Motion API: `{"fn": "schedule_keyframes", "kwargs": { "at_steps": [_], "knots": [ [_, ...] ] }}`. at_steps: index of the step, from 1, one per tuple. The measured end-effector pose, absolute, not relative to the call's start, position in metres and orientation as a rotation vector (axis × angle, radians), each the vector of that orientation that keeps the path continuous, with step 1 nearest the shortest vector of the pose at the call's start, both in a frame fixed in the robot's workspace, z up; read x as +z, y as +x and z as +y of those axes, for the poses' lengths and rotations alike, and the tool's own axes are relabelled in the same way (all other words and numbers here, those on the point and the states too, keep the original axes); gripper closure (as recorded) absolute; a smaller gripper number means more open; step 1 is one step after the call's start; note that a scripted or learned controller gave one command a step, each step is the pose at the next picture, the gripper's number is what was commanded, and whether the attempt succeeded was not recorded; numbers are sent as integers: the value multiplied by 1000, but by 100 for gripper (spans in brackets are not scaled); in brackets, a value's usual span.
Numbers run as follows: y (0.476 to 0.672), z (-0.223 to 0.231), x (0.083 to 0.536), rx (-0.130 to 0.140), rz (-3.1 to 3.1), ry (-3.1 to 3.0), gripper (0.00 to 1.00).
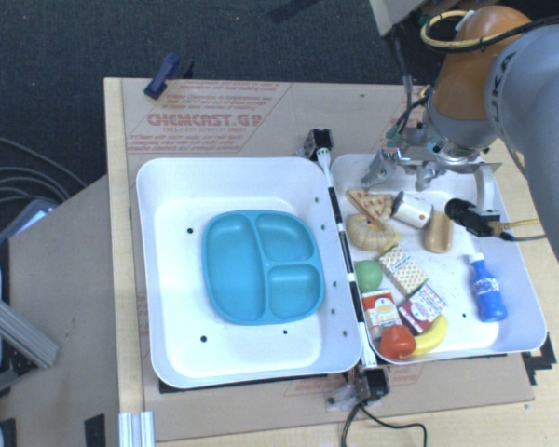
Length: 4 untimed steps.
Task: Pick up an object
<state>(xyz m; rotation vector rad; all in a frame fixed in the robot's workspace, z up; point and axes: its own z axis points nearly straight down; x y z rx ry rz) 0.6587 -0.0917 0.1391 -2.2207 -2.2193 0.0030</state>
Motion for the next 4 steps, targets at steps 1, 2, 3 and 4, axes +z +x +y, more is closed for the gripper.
{"fn": "schedule_keyframes", "kwargs": {
  "at_steps": [1,2,3,4],
  "knots": [
    [669,-107,90,-7,-2224,-2222,0],
    [669,-93,89,-3,-2225,-2225,0],
    [669,-93,89,-4,-2225,-2224,0],
    [668,-93,89,-3,-2224,-2225,0]
  ]
}}
